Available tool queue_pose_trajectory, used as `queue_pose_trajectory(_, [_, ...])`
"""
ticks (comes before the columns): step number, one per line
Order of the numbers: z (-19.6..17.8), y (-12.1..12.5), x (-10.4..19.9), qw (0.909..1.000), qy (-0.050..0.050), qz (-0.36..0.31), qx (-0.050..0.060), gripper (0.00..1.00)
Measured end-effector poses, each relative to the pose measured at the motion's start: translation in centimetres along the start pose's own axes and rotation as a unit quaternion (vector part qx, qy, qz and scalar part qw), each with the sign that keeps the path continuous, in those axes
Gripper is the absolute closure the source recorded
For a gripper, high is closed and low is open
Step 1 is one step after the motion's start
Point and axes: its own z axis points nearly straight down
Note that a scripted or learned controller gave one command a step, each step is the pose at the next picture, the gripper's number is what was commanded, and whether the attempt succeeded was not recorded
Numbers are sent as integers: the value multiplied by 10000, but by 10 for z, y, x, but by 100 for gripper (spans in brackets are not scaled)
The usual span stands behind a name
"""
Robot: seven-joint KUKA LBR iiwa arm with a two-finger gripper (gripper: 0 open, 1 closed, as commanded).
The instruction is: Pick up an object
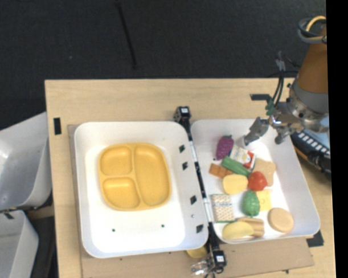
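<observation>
The right white bin point(295, 182) holds several toy foods: a purple piece point(224, 146), a long green one point(235, 166), a red tomato point(257, 180), a yellow lump point(234, 183), a green lump point(251, 203), a tan disc point(280, 219) and a pale bun point(242, 229). My gripper point(267, 136) hangs over the bin's far part, just right of the purple piece. Its fingers stand apart, open, with nothing between them. The light finger point(252, 133) points down-left toward a white and red packet point(243, 157).
The left white bin point(88, 224) holds a yellow divided plate point(133, 176). A checkered pad point(222, 207) lies by the divider between the bins. The grey arm with its orange band point(314, 68) comes in over the right bin's far right corner. A small yellow item point(196, 253) sits at the bench's front edge.
</observation>
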Motion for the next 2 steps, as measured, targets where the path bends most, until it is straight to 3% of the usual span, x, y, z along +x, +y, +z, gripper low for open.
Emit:
queue_pose_trajectory(1, [139, -47, 12, 10000, -4, -6, -24, 0])
queue_pose_trajectory(2, [142, -48, 13, 10000, 4, 13, -9, 0])
